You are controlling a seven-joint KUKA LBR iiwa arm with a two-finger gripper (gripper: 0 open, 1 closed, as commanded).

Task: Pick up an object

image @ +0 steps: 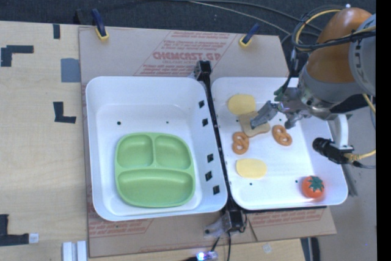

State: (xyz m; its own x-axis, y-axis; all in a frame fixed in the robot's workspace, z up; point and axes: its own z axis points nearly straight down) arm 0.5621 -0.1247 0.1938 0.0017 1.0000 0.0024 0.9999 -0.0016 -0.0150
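The right bin (324,131) holds small toy foods. Among them are a yellow round piece (242,103), a tan slice (252,126), two orange pretzels (240,143) (281,135), a yellow oval (251,168) and a red tomato (312,187). My gripper (278,118) hangs over the middle of this bin, open, with nothing between its fingers. Its left finger (264,115) lies over the tan slice's upper edge. The right pretzel sits just below the gap.
The left bin (101,101) bears a green divided plate (154,169). A black divider (211,131) runs between the bins. A black fitting with a yellow cable (330,150) sticks out over the right bin's right rim. The arm's orange band (342,40) looms at the upper right.
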